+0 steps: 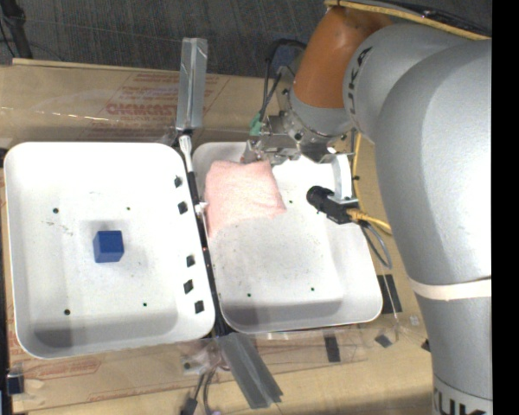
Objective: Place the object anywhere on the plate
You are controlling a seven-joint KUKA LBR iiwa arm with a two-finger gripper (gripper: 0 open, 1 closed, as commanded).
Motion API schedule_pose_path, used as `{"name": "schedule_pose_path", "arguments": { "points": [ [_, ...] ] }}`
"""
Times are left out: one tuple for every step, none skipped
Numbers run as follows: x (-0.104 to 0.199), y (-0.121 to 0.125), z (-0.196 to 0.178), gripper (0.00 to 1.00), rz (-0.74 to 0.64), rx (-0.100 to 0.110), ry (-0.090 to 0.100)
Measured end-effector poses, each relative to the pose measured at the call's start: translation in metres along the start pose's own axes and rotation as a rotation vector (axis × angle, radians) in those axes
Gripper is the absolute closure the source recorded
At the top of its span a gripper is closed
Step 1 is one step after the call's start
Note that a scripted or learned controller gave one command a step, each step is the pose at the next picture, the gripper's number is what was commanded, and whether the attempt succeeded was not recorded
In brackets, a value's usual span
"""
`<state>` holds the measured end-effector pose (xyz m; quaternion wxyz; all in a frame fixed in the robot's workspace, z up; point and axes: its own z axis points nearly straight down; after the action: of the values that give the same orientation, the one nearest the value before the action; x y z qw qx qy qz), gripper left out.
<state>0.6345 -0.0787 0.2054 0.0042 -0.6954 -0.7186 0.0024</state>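
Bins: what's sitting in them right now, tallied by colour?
Blue: 1, the cube in the left bin
Pink: 1, the plate in the right bin
Total: 2

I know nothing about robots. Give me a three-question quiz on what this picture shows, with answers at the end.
1. True or false: the blue cube lies in the left bin.
2. Which bin holds the pink plate? A) left B) right C) neither
3. Fill in: the tool is at the ____ edge of the right bin, near or far from the camera?

Key: 1 true; 2 B; 3 far. The cube and plate sit in separate bins, so the cube is not yet on the plate. The tool is above the plate's far end, and nothing is seen between its fingers.
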Motion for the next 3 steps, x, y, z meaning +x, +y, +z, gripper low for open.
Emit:
{"name": "schedule_pose_path", "arguments": {
  "points": [
    [0.002,0.000,-0.026,1.00,-0.010,-0.007,-0.002],
    [0.043,-0.023,-0.015,1.00,-0.416,-0.002,-0.003],
    [0.076,-0.050,-0.018,1.00,-0.821,-0.004,-0.005]
  ]
}}
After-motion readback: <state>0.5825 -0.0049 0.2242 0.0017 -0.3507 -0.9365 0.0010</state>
